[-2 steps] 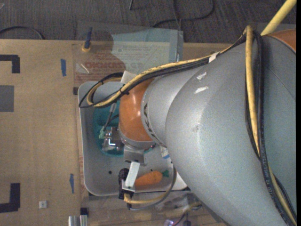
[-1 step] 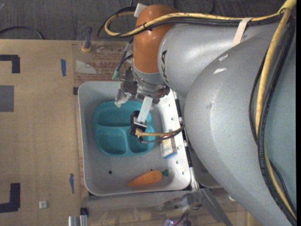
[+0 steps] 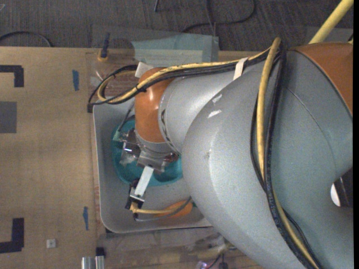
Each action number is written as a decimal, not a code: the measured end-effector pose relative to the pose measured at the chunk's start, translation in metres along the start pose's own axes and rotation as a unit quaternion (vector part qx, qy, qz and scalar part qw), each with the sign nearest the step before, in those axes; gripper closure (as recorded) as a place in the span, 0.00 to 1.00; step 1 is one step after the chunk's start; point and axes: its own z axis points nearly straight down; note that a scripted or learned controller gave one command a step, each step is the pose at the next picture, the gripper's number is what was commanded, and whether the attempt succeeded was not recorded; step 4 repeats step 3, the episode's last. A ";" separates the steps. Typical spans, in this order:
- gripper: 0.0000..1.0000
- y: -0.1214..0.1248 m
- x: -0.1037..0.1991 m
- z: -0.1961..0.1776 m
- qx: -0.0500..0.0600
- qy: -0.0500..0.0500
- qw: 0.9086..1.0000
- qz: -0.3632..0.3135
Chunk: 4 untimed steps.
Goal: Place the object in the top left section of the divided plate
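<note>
Directly over the teal divided plate (image 3: 119, 171), the end effector (image 3: 136, 157) points straight down with the wrist close above the dish, presumably because the drop has to land in one particular compartment. Whether it is clenched, released or carrying anything I cannot tell, since the wrist covers its tip. A crescent of the plate's rim shows to its left and below it, too little to name the section underneath. Past the plate, toward the picture's lower edge from the end effector, an orange thing (image 3: 180, 207) lies on the floor of the white bin (image 3: 106, 206). It may be the object to be placed, though the arm (image 3: 241, 150) half hides it. The arm reaches in from the right and bends steeply down over the bin, its orange band (image 3: 148, 108) just above the wrist. The wooden bench (image 3: 45, 150) spreads out to the left.
</note>
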 end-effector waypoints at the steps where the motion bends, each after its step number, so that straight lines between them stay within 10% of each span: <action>1: 1.00 0.004 -0.004 -0.012 -0.003 -0.004 1.000 0.000; 2: 1.00 0.111 -0.018 -0.173 0.001 -0.002 0.999 0.047; 3: 1.00 0.055 -0.014 -0.048 0.003 -0.003 0.993 0.115; 4: 1.00 0.055 -0.014 -0.048 0.003 -0.003 0.993 0.115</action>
